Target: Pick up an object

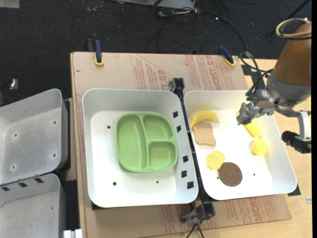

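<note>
Presently the claw [246, 115] hung just above-left of a yellow wedge [252, 129]; finger state could not be told.

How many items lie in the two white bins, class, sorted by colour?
Yellow: 4, the banana, the ridged chip, the lemon, the block under the end effector.
Brown: 2, the bread slice, the cookie.
Green: 1, the divided plate.
Total: 7.
</note>
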Robot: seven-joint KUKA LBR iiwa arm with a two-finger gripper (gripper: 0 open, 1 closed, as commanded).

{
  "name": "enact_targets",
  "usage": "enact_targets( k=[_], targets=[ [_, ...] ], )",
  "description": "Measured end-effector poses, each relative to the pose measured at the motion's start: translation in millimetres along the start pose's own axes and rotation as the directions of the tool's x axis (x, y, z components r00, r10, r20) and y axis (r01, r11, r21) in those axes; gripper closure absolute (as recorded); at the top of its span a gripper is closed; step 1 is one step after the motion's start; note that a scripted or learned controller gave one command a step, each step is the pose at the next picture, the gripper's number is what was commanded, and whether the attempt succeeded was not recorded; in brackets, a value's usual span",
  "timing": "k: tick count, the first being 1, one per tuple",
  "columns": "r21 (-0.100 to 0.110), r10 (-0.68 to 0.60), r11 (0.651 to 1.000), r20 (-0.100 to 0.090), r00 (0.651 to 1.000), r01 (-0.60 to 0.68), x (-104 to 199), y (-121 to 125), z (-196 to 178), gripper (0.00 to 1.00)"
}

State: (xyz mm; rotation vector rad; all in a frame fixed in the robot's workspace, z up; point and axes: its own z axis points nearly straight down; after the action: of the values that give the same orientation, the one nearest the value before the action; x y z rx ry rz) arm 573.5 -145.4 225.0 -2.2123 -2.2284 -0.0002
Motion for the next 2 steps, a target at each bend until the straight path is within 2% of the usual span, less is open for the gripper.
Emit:
enact_targets(
  k=[1,2],
  targets=[
    [-0.001,0.000,1.000,0.000,1.000,0.000,55.3,1.0,-3.4,1.00],
    [0.001,0.000,1.000,0.000,1.000,0.000,98.9,-9.0,-8.7,1.00]
  ],
)
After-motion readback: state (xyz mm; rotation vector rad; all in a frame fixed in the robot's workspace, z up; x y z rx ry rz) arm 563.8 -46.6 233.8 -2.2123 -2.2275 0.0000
